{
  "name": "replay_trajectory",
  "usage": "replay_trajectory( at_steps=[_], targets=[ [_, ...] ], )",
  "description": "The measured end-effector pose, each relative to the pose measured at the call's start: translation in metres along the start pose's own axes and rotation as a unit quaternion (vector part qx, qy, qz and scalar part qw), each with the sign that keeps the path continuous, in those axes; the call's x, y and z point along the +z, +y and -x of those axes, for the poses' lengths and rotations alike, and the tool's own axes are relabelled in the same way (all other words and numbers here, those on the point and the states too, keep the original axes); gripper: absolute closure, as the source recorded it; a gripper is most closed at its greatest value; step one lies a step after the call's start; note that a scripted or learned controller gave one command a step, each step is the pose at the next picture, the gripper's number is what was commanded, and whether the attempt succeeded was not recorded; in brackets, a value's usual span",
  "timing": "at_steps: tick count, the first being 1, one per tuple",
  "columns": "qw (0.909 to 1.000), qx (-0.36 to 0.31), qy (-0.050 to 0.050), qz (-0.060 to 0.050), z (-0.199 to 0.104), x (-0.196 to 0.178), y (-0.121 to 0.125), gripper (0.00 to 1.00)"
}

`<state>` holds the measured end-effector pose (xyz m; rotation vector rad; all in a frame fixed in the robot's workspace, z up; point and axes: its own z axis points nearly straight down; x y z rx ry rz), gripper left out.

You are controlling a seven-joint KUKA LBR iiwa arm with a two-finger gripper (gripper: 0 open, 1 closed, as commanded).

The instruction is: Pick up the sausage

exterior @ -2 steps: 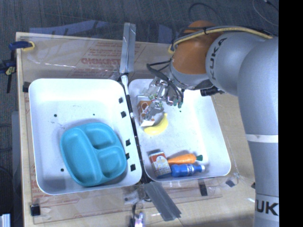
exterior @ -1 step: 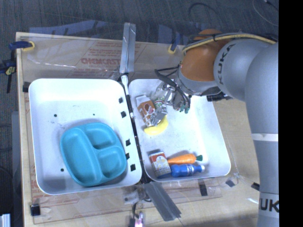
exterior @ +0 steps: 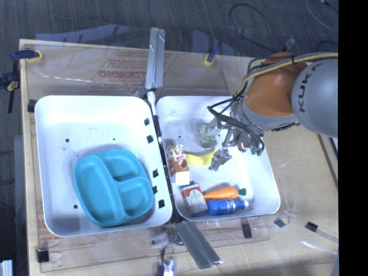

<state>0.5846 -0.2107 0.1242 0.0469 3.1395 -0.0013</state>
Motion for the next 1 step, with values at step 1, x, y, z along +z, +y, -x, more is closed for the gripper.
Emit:
replay_trajectory(
  at_steps=[1],
  targets=[
    [1.0000, 0.001, -0.004, -0.002, -0.0636, 0.0266, 0.0476, 0.00]
  ],
)
